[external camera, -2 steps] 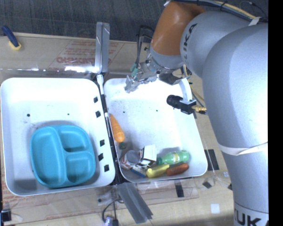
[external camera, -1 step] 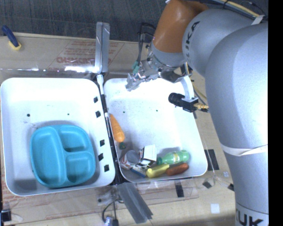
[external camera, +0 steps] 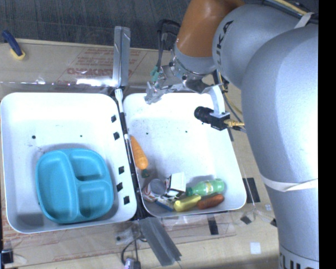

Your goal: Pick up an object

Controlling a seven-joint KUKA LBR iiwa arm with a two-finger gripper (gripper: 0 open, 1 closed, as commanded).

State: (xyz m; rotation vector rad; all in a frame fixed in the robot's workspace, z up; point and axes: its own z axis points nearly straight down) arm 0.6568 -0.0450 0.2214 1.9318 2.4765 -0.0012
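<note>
Blue plastic, a divided tray [external camera: 74, 185], fills the near part of the left bin [external camera: 22, 108]. In the right bin [external camera: 224, 150] we note a carrot [external camera: 139, 153] against the left wall and, heaped at the near edge, a green bottle [external camera: 204, 187], a yellow piece [external camera: 186, 203] and a reddish piece [external camera: 210, 201]. The hand [external camera: 153, 92] hangs over the far left corner of that bin, nothing visibly in it; open or closed we cannot tell. We judge the approach step in hand: next it must travel to one item, the carrot being least crowded.

Fixed camera above, slanting down on both bins [external camera: 11, 150]
</note>
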